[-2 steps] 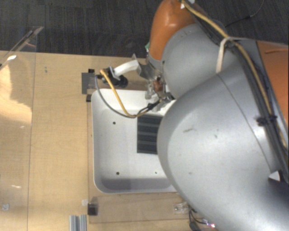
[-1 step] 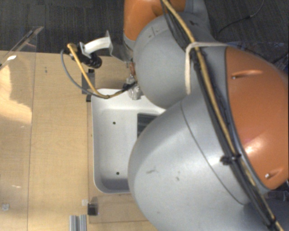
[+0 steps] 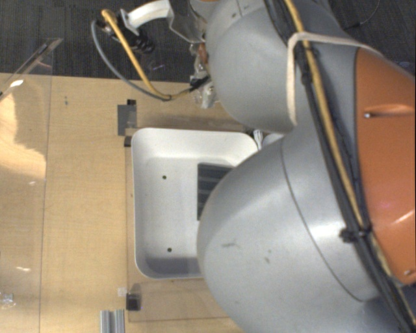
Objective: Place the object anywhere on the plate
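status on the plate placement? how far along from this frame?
Hard to judge. Done: nothing I can confirm; the visible stretch of the white bin holds only a dark grey slatted patch, partly covered. In hand: the grey arm with its orange band hangs over the bin, blocking the working area. Left: placement unverified, since neither object nor plate can be made out.

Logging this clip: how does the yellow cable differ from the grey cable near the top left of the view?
The yellow cable is thin and runs in a fairly straight slant, while the grey cable is thicker and bends in a wide loop outside it. Both start near the white fitting and end together by the arm, over the bench.
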You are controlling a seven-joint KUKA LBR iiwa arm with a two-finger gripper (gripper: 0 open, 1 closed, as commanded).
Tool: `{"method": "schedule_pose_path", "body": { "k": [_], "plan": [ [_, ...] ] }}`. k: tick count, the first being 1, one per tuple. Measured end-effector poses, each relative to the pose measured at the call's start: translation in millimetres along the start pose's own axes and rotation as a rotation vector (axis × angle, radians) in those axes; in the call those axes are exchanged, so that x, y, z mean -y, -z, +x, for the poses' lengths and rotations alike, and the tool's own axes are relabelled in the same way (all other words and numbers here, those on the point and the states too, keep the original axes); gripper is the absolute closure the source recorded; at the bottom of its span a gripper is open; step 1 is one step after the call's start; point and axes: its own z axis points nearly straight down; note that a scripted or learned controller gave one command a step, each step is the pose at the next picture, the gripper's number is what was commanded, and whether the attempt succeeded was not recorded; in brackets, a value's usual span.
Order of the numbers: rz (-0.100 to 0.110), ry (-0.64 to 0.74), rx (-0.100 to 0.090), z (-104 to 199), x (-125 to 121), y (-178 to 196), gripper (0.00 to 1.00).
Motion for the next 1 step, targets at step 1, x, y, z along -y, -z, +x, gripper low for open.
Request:
{"method": "schedule_pose_path", "body": {
  "k": [1],
  "plan": [
    [0.0, -0.038, 0.0, 0.1, -0.6, 41.8, 1.0]
  ]
}}
